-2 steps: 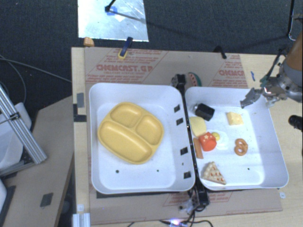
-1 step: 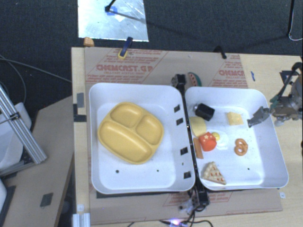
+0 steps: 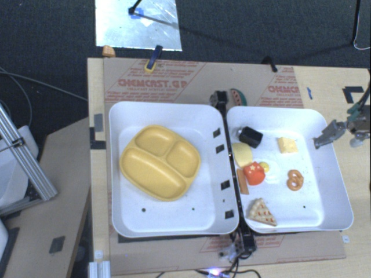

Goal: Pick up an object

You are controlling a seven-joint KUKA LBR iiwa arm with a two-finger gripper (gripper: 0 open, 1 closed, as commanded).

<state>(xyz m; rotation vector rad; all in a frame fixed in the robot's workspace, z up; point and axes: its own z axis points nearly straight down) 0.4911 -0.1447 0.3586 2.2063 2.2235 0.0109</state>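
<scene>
Pretzel lies in the right bin, apart from the hand, whose opening I cannot tell.

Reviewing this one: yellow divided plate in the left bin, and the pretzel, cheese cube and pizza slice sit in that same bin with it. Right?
Not quite. The yellow divided plate is in the left bin, but the pretzel, cheese cube and pizza slice lie in the right bin, as the camera view shows.
</scene>
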